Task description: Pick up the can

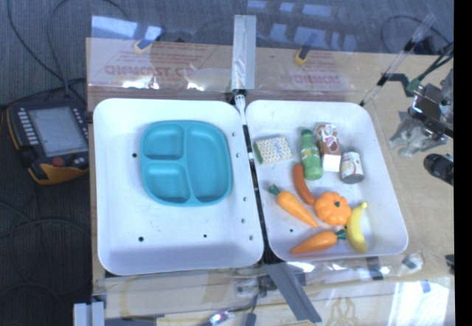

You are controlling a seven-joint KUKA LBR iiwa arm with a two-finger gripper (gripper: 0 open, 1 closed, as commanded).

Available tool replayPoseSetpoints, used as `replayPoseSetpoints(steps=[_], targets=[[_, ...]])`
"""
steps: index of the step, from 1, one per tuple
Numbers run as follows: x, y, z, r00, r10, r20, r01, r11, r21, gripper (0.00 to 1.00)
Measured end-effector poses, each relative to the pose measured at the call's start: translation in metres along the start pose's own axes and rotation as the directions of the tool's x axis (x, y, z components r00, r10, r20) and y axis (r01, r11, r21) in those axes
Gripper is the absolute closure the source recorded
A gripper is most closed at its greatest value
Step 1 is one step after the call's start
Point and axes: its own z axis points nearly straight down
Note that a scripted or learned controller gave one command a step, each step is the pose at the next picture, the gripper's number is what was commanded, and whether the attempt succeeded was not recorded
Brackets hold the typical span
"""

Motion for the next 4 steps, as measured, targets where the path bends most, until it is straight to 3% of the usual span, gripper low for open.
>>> replayPoseSetpoints(steps=[4], targets=[[0.002,0.003,-0.027,1.000,-0.018,0.024,0.018,1.000,0.017,1.00]])
